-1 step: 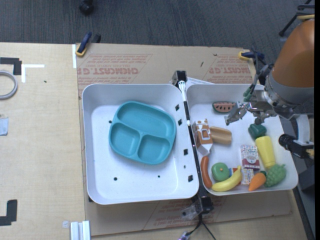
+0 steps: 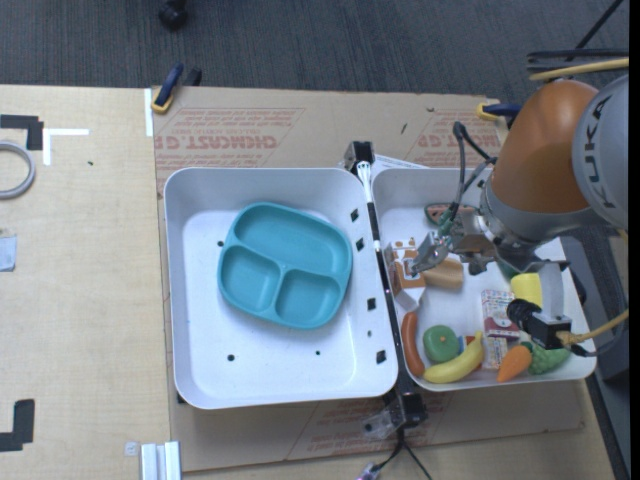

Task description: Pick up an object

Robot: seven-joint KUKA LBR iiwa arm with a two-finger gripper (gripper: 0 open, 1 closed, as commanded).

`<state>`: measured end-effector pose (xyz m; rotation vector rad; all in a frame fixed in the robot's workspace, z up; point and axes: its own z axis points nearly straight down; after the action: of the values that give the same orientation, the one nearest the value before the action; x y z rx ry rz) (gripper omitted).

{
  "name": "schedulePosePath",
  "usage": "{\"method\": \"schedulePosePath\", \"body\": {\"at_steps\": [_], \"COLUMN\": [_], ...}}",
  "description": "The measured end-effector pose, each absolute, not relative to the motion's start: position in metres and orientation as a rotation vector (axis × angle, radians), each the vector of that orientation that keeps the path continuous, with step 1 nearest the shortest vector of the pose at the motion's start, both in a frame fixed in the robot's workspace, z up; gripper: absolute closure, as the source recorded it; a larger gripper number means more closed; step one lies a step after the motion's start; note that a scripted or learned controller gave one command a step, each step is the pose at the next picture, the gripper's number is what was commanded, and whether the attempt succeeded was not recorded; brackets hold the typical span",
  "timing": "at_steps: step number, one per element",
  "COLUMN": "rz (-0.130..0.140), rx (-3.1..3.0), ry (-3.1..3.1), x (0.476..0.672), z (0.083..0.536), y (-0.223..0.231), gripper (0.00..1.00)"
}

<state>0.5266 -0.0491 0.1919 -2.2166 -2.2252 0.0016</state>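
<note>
My gripper (image 2: 430, 255) hangs low over the left half of the right bin (image 2: 408, 204), with the arm's orange band (image 2: 540, 148) above it at the right. Just below and to the right of the gripper lies a tan bread roll (image 2: 448, 276); I cannot tell whether they touch. A small orange-and-white pack (image 2: 403, 266) lies beside it to the left. Toward the front of this bin are a red sausage (image 2: 409, 340), a green round fruit (image 2: 439, 342), a banana (image 2: 452, 364), a carrot (image 2: 513, 362) and a printed carton (image 2: 496, 318).
The left bin (image 2: 200, 368) holds a teal divided plate (image 2: 285, 265). A black clip (image 2: 358, 154) joins the bins at the back. Both bins stand on brown cardboard (image 2: 230, 128). A blue clamp (image 2: 166, 88) sits at its far left corner.
</note>
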Motion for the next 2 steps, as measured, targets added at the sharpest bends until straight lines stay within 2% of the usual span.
{"method": "schedulePosePath", "body": {"at_steps": [1,2], "rz": [0.000,0.000], "rx": [-1.778,-1.784], "ry": [-2.591,-2.588], "x": [0.5419,0.5426], "z": [0.1922,0.2017], "y": [-0.0043,-0.0049], "gripper": [0.00,1.00]}}
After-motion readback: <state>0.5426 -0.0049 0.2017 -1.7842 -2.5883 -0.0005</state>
